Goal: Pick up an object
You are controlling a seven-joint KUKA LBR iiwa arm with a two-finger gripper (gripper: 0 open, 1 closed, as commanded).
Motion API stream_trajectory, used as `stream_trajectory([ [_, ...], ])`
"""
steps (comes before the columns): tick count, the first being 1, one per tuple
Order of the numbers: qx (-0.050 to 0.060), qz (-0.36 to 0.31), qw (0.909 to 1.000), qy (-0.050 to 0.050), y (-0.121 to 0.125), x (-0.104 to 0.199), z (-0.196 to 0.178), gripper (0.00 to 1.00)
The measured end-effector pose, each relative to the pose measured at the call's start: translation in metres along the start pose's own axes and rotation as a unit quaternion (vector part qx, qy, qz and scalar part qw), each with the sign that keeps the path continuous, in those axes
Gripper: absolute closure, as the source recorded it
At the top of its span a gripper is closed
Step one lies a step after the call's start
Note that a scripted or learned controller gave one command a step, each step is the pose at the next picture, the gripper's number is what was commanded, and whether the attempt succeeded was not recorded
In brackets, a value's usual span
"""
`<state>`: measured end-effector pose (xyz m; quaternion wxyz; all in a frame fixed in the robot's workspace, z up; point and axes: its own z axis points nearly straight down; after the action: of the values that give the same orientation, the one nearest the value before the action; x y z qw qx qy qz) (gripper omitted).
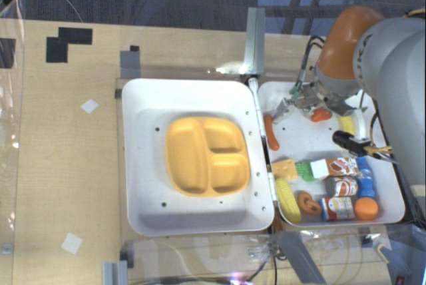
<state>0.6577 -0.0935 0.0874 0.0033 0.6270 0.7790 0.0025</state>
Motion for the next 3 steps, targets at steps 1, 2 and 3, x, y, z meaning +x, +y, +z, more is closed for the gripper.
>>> stream_trajectory([
  [1,0.000,0.000,1.0000,0.000,0.000,0.000,0.000,0.00],
  [2,0.011,-0.244,0.9696,0.005,0.004,-0.020,-0.001,0.00],
  [3,-0.001,-0.103,0.9947,0.000,0.000,-0.007,-0.037,0.00],
])
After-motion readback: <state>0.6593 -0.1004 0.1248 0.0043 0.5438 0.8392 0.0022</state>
